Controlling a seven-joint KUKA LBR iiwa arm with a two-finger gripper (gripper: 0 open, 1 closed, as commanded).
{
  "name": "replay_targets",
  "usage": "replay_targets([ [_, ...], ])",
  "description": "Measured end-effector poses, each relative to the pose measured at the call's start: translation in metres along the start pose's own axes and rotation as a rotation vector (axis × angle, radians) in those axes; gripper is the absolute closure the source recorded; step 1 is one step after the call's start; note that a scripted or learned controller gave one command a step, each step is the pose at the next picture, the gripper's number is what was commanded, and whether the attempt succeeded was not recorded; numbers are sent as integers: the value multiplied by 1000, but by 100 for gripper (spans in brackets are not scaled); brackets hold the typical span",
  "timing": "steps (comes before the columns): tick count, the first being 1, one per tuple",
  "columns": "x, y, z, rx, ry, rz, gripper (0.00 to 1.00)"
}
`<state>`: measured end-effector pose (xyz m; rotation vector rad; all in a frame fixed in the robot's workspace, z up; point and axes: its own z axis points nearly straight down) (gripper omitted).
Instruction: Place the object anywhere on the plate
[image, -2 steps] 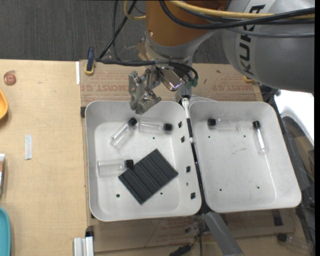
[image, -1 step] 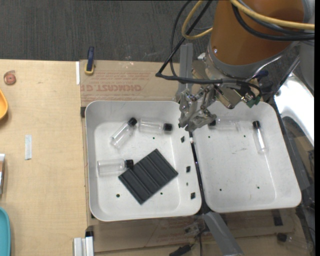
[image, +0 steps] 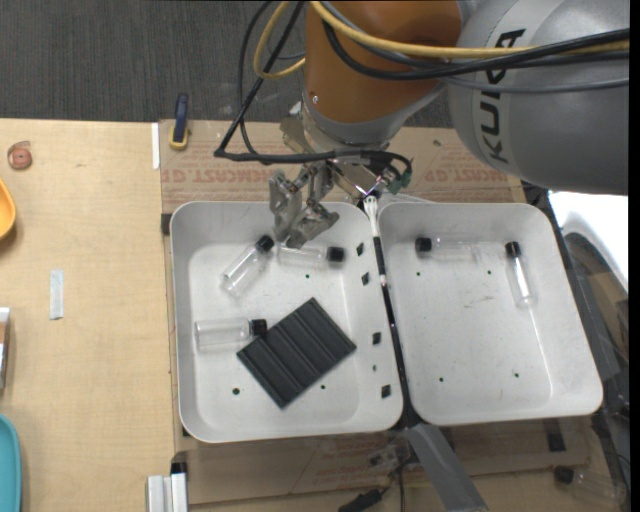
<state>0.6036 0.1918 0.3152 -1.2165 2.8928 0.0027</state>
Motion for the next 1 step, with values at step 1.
replay_targets([
  [1, -44, 2, -54, 1, -3, -340, 100],
])
